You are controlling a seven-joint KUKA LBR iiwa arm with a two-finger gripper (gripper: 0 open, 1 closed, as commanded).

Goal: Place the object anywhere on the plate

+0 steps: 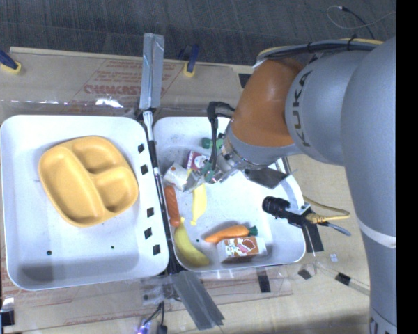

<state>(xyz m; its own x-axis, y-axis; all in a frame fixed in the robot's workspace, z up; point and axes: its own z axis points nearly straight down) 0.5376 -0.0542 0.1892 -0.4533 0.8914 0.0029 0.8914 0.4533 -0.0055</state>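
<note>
Over the right bin's (pixel 292 252) upper-left part, gripper (pixel 207 172) hangs among toy food — grip state unclear. Yellow plate (pixel 88 179) sits mid left bin (pixel 21 256). Confirm a firm pick first — then carry across.

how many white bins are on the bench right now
2. The left bin holds the yellow plate; the right bin holds the toy food, under the arm.
</note>
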